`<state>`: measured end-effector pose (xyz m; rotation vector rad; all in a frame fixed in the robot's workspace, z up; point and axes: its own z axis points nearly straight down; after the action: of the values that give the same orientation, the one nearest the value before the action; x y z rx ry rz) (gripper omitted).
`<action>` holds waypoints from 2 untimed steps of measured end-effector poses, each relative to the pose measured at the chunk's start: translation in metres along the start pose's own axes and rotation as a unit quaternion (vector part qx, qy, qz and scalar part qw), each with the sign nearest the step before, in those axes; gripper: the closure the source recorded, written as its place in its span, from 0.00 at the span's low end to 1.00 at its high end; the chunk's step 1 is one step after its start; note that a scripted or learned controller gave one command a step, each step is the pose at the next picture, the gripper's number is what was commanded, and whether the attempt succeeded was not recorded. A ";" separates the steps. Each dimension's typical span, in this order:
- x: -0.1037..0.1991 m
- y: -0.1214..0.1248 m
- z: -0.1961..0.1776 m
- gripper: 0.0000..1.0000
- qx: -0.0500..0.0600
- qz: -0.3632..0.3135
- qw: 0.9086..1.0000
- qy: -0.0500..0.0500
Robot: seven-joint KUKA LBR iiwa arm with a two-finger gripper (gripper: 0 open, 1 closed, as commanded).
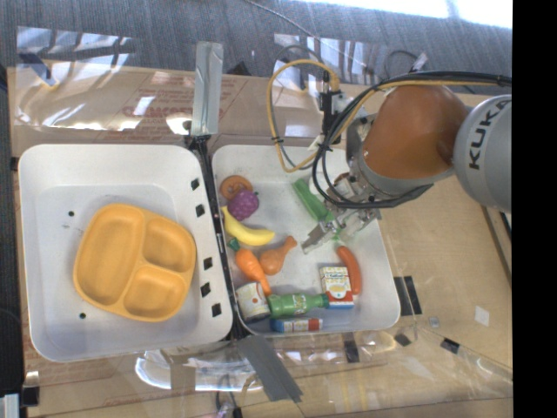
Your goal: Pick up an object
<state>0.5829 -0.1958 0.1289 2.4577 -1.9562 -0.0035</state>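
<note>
1. Nearest, along right bin (383,307) front wall: green bottle (296,303) lying on side, long axis left-right, cap end pointing right at small carton (338,286); red sausage (350,270) just beyond, running front-to-back.
2. Mid bin: carrot (252,270), drumstick (278,255), banana (245,231), grapes (244,204) toward left wall.
3. Gripper (324,233) low over bin centre, fingers slightly parted, nothing between them.
4. Left bin (43,172): yellow divided tray (133,262).

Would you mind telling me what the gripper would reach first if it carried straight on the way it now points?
The gripper points down-left into the right bin. Probably the brown pear-shaped toy comes first, though depth is unclear from above; it might touch the bin floor before that.
</note>
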 end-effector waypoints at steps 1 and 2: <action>0.006 -0.011 -0.016 0.00 0.001 -0.055 0.998 -0.001; 0.008 -0.017 0.011 0.00 0.007 -0.182 0.983 0.006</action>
<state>0.6015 -0.1994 0.1177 2.7761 -1.4790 0.0251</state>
